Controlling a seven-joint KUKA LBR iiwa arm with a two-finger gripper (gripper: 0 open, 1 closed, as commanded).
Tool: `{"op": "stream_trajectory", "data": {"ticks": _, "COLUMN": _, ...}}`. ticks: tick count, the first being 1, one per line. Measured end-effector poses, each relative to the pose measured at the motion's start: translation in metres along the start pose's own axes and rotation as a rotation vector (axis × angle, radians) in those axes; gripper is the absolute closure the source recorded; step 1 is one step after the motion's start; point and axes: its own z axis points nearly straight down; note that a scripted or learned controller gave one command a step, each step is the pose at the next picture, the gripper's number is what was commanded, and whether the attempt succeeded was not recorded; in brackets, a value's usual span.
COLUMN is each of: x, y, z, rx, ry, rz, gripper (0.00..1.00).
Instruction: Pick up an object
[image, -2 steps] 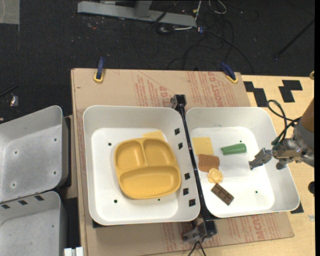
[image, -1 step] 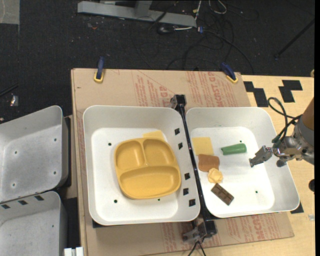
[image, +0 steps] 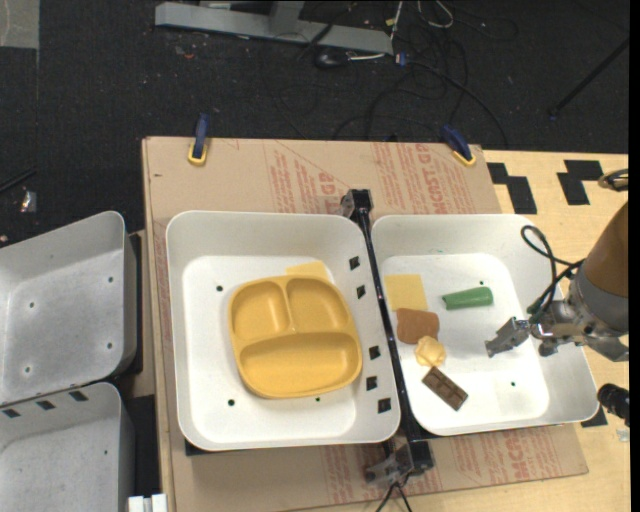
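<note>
cardboard bench (image: 300, 170), arm cut off right, gripper (image: 508, 337) fingers indistinct

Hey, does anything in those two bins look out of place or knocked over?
Nothing looks spilled or damaged. One small oddity: a pale yellow slice in the left bin is partly tucked under the yellow tray.

From above I see a brown desk (image: 260, 165) carrying two white bins. The left bin (image: 190, 330) holds a yellow divided tray (image: 295, 335) with a pale yellow slab (image: 310, 269) tucked at its far edge. The right bin (image: 520, 395) holds a yellow square (image: 405, 292), a green bar (image: 467, 297), a brown lump (image: 417, 323), a small yellow piece (image: 431, 352) and a dark brown bar (image: 445, 388). My arm (image: 605, 285) reaches in from the right, its jaws (image: 507, 337) low over the right bin, near the green bar, nothing between them.
</note>
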Motion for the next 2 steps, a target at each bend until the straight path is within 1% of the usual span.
{"op": "stream_trajectory", "data": {"ticks": 1, "x": -0.0023, "y": -0.0038, "z": 0.0636, "rx": 0.0, "ry": 0.0, "rz": -0.001, "gripper": 0.0}}
{"op": "stream_trajectory", "data": {"ticks": 2, "x": -0.0018, "y": -0.0039, "z": 0.0665, "rx": -0.005, "ry": -0.001, "rz": -0.001, "gripper": 0.0}}
